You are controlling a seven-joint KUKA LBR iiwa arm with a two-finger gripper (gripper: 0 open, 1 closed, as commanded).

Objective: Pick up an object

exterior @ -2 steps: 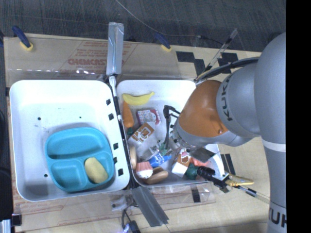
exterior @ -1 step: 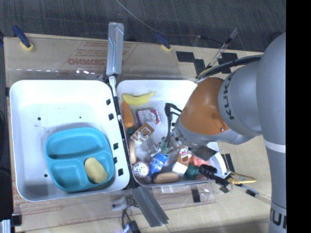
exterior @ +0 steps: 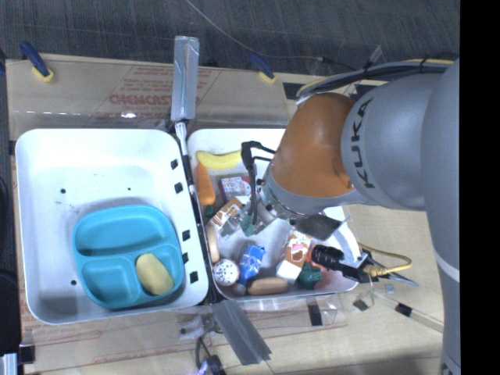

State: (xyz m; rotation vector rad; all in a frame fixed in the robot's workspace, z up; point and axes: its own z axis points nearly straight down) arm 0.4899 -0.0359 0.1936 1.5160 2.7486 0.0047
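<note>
Here jaws point(exterior: 251, 209) low in right bin point(exterior: 205, 141), among cluttered items.

The arm point(exterior: 367, 147) hides the right bin's point(exterior: 205, 141) far-right corner and the gripper's fingertips; a banana point(exterior: 219, 160) is partly covered.

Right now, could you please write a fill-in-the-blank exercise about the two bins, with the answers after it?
1. The blue tray lies in the ____ bin as the camera sees it.
2. The yellow potato-shaped thing rests in a compartment of the ____.
3. The banana lies in the right bin, near its ____ wall.
4. The arm's band above the wrist is ____.

Missing words: left; blue tray; far; orange
</note>
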